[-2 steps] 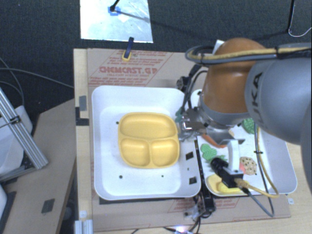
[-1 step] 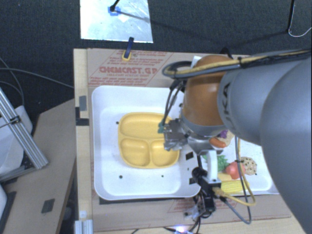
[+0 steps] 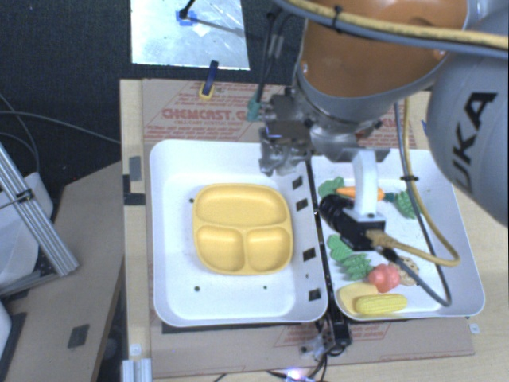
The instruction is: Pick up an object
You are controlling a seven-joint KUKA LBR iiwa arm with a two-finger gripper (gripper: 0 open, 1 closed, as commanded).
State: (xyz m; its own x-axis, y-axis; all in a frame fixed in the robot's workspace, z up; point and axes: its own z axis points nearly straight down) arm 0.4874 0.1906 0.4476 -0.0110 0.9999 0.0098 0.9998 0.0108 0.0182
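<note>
My gripper (image 3: 278, 162) hangs under the big orange-banded wrist, over the top end of the wall between the two bins. Nothing shows between its tips. A yellow three-part plate (image 3: 242, 229) lies in the middle of the left bin (image 3: 171, 213). The right bin (image 3: 461, 253) holds toy food: a carrot (image 3: 350, 191) with green leaves (image 3: 330, 187) beside it, another green piece (image 3: 406, 204), a green vegetable (image 3: 347, 255), a pink-red fruit (image 3: 384, 275), and a corn cob (image 3: 380, 302) resting on a small yellow dish (image 3: 350, 294).
The arm's body covers the upper part of the right bin. A yellow cable (image 3: 429, 245) loops over that bin. A brown cardboard sheet (image 3: 191, 114) lies under the bins, and a metal plate (image 3: 191, 22) sits behind them.
</note>
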